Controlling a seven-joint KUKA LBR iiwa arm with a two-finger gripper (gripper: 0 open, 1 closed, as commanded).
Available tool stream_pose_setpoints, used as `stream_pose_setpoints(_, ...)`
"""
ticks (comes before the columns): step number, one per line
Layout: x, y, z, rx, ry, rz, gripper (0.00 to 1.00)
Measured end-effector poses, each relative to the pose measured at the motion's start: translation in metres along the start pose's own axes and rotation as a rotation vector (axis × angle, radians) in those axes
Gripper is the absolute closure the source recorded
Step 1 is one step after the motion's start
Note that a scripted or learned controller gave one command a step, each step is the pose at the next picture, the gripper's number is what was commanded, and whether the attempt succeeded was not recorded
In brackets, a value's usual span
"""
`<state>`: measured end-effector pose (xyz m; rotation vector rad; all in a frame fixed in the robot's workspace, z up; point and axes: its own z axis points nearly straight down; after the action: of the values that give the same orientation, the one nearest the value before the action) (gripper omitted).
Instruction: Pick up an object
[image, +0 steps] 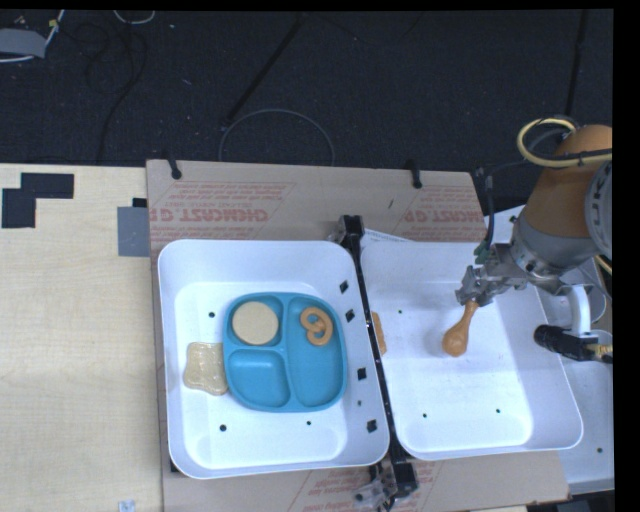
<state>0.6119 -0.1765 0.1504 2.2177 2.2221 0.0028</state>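
One tan, drumstick-shaped object (459, 333) sits in the right bin (500, 425), its fat end toward the bin's middle and its thin end pointing up into the gripper (478, 296). From where I stand the gripper is right at that thin end, but whether it actually has hold of the piece I cannot tell. My guess is this is the grasp step itself, or just the start of a lift. Next would call for a firm hold and a straight rise clear of the bin floor. Over in the left bin (190, 440) lies a blue tray (283, 388) carrying a pretzel (317, 326) and a round cracker (254, 322).
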Motion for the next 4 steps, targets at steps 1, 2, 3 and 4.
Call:
stream_pose_setpoints(1,0.001,-0.005,-0.061,-0.001,-0.001,0.000,1.00)
stream_pose_setpoints(2,0.000,-0.005,-0.102,0.000,0.000,0.000,1.00)
stream_pose_setpoints(3,0.053,0.001,-0.108,0.004,0.002,-0.003,1.00)
stream_pose_setpoints(4,0.111,0.002,-0.093,0.007,0.003,-0.003,1.00)
